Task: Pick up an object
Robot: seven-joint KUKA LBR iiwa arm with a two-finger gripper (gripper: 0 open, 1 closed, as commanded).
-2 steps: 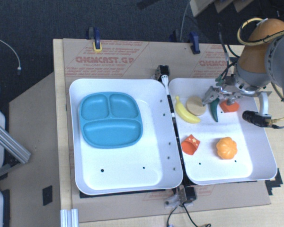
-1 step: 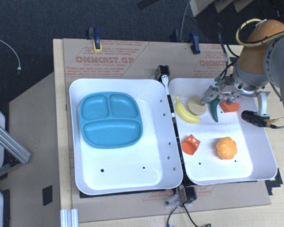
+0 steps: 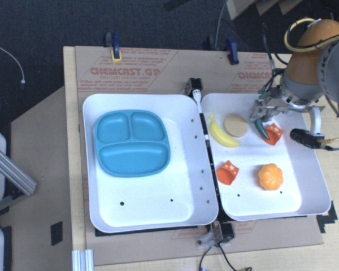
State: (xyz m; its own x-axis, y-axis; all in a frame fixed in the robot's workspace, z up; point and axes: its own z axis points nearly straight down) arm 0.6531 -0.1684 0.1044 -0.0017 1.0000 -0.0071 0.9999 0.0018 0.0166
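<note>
The right bin point(image 3: 305, 199) holds several small things. A yellow banana point(image 3: 221, 134) lies at its left side with a tan round disc point(image 3: 235, 125) beside it. Nearer the front sit a red block point(image 3: 227, 173) and an orange pumpkin-shaped toy point(image 3: 270, 176). A red piece with a teal curved part point(image 3: 269, 132) lies at the back of the bin. My gripper point(image 3: 263, 115) hangs low just above and behind that red and teal piece, right of the disc. Nothing is visibly lifted.
The left bin point(image 3: 158, 208) holds a blue divided plate point(image 3: 133, 143) in its back left part. A black hinge strip point(image 3: 203, 140) runs between the two bins. The arm comes in over the right bin's back right corner.
</note>
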